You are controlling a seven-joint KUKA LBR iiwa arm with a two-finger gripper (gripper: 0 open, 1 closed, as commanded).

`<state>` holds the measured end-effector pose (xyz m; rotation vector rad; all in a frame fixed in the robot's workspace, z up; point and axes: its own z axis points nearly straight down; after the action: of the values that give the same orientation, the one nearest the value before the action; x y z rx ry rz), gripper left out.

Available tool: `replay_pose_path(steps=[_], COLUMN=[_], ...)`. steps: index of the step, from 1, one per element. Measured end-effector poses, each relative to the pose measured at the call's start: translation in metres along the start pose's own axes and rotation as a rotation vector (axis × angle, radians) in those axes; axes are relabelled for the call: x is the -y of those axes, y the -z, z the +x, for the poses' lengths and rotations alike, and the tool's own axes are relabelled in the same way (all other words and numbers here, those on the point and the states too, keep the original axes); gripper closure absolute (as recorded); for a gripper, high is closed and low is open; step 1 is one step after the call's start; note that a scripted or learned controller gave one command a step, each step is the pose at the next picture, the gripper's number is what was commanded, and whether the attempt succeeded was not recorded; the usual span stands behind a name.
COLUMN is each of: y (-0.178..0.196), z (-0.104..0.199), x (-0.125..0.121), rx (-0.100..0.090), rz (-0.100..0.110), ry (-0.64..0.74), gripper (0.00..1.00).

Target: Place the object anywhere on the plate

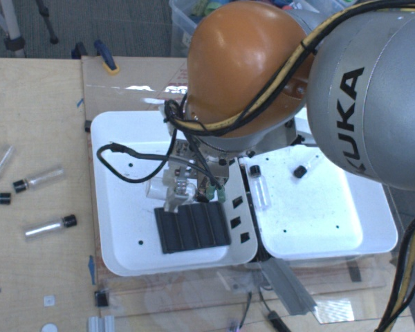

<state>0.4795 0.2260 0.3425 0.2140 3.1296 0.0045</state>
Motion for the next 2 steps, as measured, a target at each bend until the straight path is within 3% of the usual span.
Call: replay_pose_path(steps=[1,2], y=[-0.048,0.070], z=[0.000,-0.036], x=[0.001,0.035], rx=[-0.006,0.003], rz=[0.002,-0.001], ry=[0.260,0.687], gripper=[1.00,1.00])
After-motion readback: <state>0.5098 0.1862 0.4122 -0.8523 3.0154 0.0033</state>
